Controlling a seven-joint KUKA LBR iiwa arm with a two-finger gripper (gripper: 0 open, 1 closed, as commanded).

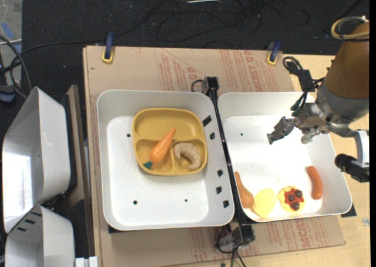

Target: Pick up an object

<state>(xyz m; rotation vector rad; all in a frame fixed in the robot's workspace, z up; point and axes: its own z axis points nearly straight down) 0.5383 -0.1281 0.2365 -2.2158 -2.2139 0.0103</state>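
Toy food lies along the near edge of the right bin (282, 107): an orange sausage (316, 182) toward the bin's right wall, a small pizza (292, 198) left of it, a yellow disc (265, 202) next, then a chicken drumstick (243, 190) against the bin's left wall. The end effector (292, 130) hovers over the bin's bare middle, its fingers apart with nothing between them, well clear of the food. In the left bin (117, 160), a yellow divided plate (144, 122) holds a carrot (163, 146) and a shrimp (189, 154). Both bins sit on the counter (158, 66).

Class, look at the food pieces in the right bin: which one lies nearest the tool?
The sausage, by the bin's right wall below the tool; the other pieces lie along the near edge.
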